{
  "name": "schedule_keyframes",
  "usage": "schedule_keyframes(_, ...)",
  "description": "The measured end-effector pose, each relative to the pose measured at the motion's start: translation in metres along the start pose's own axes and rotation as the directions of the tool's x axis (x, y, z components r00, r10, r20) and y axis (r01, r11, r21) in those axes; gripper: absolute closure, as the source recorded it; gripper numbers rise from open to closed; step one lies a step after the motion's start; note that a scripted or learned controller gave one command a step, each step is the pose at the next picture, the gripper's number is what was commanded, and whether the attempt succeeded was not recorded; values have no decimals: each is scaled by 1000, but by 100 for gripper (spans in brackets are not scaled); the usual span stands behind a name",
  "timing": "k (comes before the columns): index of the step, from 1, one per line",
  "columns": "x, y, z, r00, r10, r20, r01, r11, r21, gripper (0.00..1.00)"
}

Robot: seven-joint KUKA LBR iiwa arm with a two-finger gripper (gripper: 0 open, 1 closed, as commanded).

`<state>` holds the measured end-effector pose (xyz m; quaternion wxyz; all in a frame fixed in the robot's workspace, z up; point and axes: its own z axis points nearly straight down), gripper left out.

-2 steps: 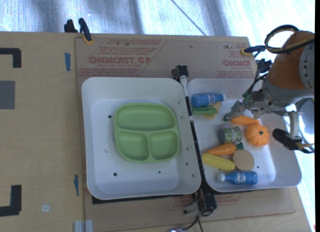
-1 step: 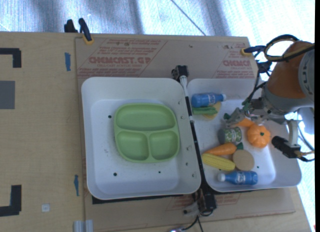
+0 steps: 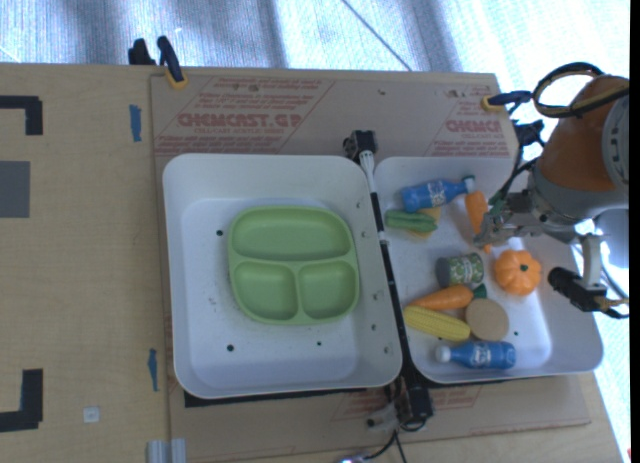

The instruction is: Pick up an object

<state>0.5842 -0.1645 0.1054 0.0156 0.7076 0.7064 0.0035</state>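
Note:
The right bin (image 3: 575,351) holds several toy foods. At its back lie a blue bottle (image 3: 435,194), a green vegetable (image 3: 412,220) and a small orange piece (image 3: 475,211). A green can (image 3: 460,270), an orange pumpkin (image 3: 517,273), a carrot (image 3: 442,299), a corn cob (image 3: 436,324), a tan round piece (image 3: 488,319) and a second blue bottle (image 3: 480,355) fill the front. My gripper (image 3: 497,227) reaches down into the bin's right side, just above the pumpkin and beside the small orange piece. Nothing can be seen held in it.
The left bin (image 3: 190,251) holds a green three-part plate (image 3: 293,262). A black clamp (image 3: 360,143) sits at the back where the two bins meet. The arm's grey and orange body (image 3: 585,151) hangs over the right bin's far right corner.

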Motion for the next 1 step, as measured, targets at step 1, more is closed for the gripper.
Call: schedule_keyframes(1, 66, 21, -94, 1000, -4, -18, 4, 1000, 25, 100)
